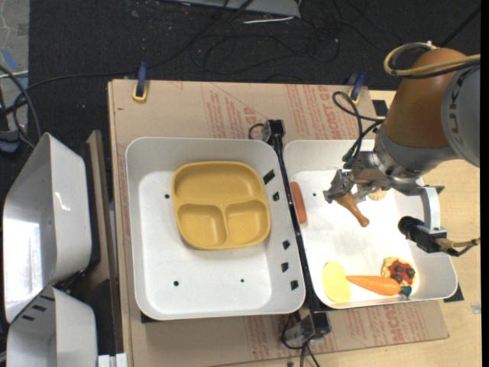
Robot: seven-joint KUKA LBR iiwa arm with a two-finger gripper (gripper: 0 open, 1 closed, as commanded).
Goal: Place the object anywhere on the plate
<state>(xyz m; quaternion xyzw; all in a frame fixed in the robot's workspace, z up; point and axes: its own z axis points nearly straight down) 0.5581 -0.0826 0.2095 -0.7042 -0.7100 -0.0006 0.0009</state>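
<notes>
Claw [348, 193] hangs low over the right bin [317, 159], pinching a brown stick-like object [357, 211] that slants down from its fingers. Yellow plate [221, 205] sits in the left bin [145, 228], well apart.

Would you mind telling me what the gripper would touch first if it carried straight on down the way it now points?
Most likely the brown stick-shaped toy directly beneath the gripper, lying on the floor of the right bin. How much height separates them is unclear from this slanted view.
</notes>
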